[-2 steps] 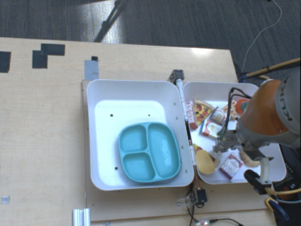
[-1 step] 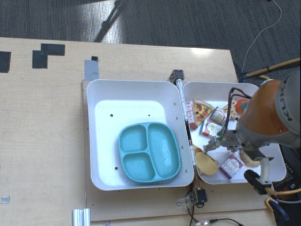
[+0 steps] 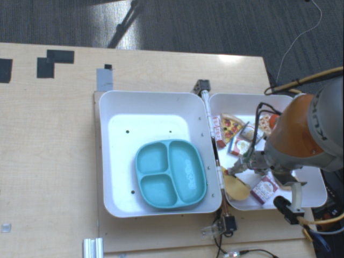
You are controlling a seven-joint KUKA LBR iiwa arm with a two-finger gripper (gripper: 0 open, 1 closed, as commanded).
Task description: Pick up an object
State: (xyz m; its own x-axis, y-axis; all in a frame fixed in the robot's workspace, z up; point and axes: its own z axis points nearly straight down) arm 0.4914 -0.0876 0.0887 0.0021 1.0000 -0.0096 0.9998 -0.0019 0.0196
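Wooden surface (image 3: 48,144) carried two white bins; the left bin (image 3: 107,144) held a blue divided plate (image 3: 171,173). Over the right bin (image 3: 321,196), the arm (image 3: 301,133) hung low above small packets (image 3: 232,127) and a tan piece (image 3: 237,187). Nothing appeared lifted yet, so the pick seemed undone. I cannot tell how the jaws stood.

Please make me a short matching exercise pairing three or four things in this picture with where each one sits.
Things:
1. light blue three-compartment plastic plate
2. round tan wooden piece
3. pizza-print snack packet
4. small grey block

Places:
A. on the bench, beyond the left bin
B. near corner of the right bin
C. in the left bin
D. far part of the right bin

Pairs: 1-C, 2-B, 3-D, 4-A
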